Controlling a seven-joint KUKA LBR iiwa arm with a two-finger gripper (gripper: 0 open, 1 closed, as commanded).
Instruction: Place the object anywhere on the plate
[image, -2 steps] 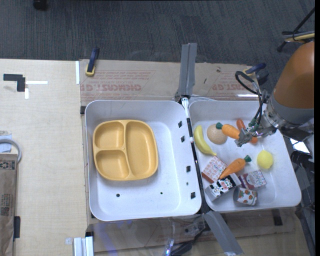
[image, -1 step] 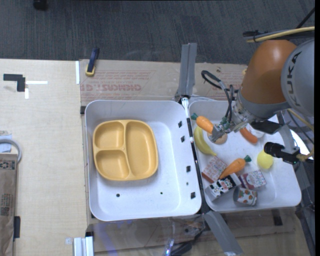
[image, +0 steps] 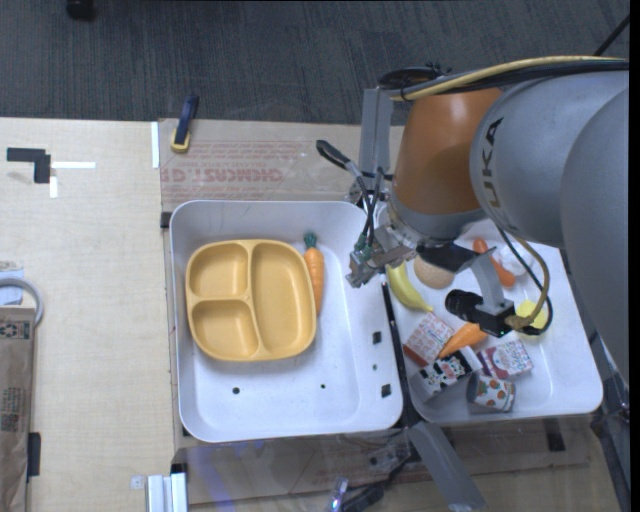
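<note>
Gripper (image: 366, 264): hung at mid-frame, over the right-hand strip of the left bin (image: 182, 340), close to the wall shared with the right bin (image: 572, 335). Could not tell whether clenched or released; saw nothing gripped in it. Reached in under the bulky grey and orange arm (image: 470, 130), which covered the upper right of the frame and hid the top of the right bin.

Carrot (image: 314, 273): lay lengthwise in the left bin, green tip toward the top of the frame, pressed against the right rim of the yellow plate (image: 250, 300). Sat just left of the gripper, apart from it. Looked to be resting on the bin floor rather than in any of the plate's three compartments.

Around it: found a banana (image: 405, 287) just right of the gripper, across the shared wall. Lower in the right bin, crowded together: a small orange wedge (image: 462, 338), printed packets (image: 430, 335), a black and white carton (image: 445, 372) and a small can (image: 490, 392). Noted a few dark specks on the left bin's floor below the plate. At upper left, on the bench, spotted a blue and yellow clamp (image: 183, 123) at the edge of a cardboard sheet (image: 250, 172) with red print.
</note>
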